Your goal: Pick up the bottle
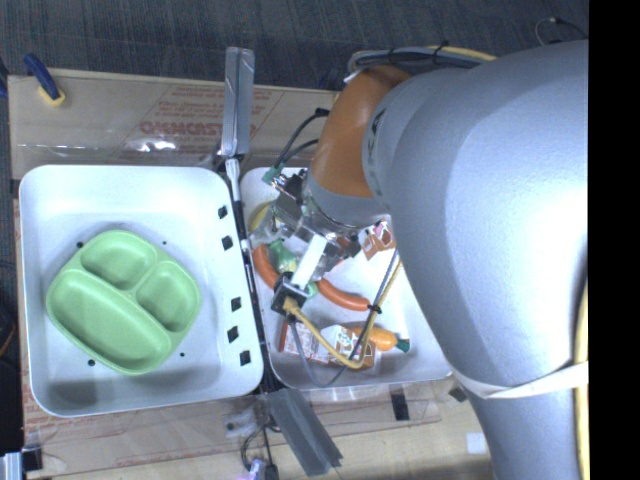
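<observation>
My gripper (pixel 283 236) is down in the right bin (pixel 425 368), near its left wall, below the orange wrist band. The arm covers most of this bin. I cannot make out a bottle for certain; a small green thing (pixel 284 261) peeks out right under the gripper, and what it is stays unclear. Beside it lies a curved orange sausage-like piece (pixel 262 264), and another orange one (pixel 346 294) lies to the right. Whether anything sits in the gripper is hidden by the wrist.
The left bin (pixel 60 193) holds a green divided plate (pixel 122 300). In the right bin's front lie a brown and white packet (pixel 330 344) and a carrot (pixel 384 341) with a green tip. A small red and white carton (pixel 377 238) sits by the arm.
</observation>
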`<control>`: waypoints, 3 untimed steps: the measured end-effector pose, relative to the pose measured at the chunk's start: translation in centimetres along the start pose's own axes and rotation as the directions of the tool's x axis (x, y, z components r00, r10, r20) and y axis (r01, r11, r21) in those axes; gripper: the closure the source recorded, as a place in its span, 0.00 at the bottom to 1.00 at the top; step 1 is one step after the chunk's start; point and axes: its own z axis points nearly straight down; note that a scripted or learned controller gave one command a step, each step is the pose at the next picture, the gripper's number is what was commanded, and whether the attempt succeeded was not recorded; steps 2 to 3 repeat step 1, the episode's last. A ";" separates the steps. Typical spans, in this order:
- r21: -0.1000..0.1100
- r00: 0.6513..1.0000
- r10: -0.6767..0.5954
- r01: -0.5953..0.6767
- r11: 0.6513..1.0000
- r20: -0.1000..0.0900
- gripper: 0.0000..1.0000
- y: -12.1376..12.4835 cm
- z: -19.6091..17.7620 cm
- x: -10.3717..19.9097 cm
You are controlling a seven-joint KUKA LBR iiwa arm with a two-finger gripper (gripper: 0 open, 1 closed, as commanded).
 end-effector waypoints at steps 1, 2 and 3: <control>0.002 0.989 0.145 -0.145 0.989 0.001 0.00 1.6 0.0 -3.3; 0.002 0.989 0.145 -0.145 0.989 0.001 0.00 1.6 0.0 -3.3; 0.002 0.989 0.145 -0.145 0.989 0.001 0.00 1.6 0.0 -3.3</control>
